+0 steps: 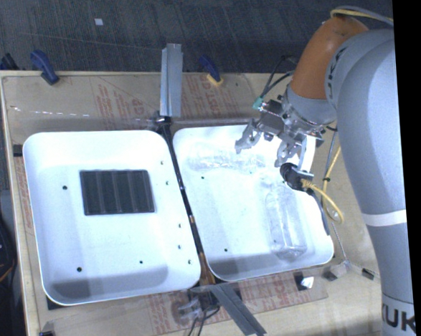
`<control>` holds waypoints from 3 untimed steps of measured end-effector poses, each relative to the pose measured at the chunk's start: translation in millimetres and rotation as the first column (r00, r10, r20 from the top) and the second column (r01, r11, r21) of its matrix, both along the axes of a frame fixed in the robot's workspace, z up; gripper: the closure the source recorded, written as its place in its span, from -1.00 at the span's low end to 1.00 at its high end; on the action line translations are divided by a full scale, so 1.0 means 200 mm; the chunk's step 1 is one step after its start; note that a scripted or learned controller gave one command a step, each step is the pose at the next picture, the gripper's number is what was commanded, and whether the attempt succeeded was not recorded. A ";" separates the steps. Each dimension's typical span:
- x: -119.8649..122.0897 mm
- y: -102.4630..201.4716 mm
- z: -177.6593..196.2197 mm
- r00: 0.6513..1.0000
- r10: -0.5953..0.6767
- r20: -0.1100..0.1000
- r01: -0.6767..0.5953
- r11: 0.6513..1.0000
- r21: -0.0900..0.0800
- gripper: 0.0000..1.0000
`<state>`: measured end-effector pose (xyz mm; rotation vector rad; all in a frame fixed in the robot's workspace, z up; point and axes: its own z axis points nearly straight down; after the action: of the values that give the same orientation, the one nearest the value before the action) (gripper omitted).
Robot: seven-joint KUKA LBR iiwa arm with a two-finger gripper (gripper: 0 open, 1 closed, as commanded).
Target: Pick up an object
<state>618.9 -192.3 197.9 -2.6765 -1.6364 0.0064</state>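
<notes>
A clear plastic bottle point(283, 222) lies lengthwise in the right bin point(235, 259), near its right wall. A second clear, crumpled plastic item point(216, 162) lies across the bin's upper part. My gripper point(266, 148) hangs over the bin's upper right corner, above and just right of the crumpled item and beyond the bottle's far end. It is open, its fingers point(246, 140) spread apart with nothing between them.
The left bin point(67, 271) holds a dark ribbed rectangular panel point(117, 191). A metal bar point(170, 80) and blue clamps point(44, 66) sit at the bench's far edge. Yellow and black cables point(329, 202) hang by the right bin's right wall.
</notes>
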 end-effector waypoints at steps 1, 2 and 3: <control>-0.32 0.01 -0.03 0.960 0.280 0.001 -0.280 0.960 0.001 -1.00; -0.43 -0.07 0.34 1.000 0.023 0.006 -0.023 1.000 -0.003 -1.00; -0.60 -0.03 0.38 0.971 0.241 0.003 -0.241 0.971 0.000 -1.00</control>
<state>499.4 -198.8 273.5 -2.4598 -1.9501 0.0024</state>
